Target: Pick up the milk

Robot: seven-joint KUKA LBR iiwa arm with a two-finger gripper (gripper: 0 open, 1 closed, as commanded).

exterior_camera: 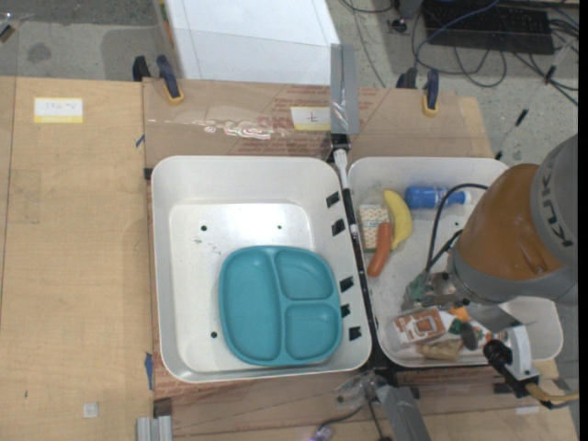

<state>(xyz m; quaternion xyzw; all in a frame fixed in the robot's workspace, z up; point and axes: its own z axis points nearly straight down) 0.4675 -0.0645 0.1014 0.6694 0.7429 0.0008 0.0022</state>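
White-and-red carton, seemingly the milk (421,325), lies at the right bin's (418,165) near edge, beneath the arm (514,237). Approach step, I judge; I cannot tell the jaws' state. Next, centre over it.

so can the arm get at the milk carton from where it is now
Probably yes: the small white and red-brown milk carton lies flat near the front of the right white bin, just left of the arm's wrist, with nothing on top of it.
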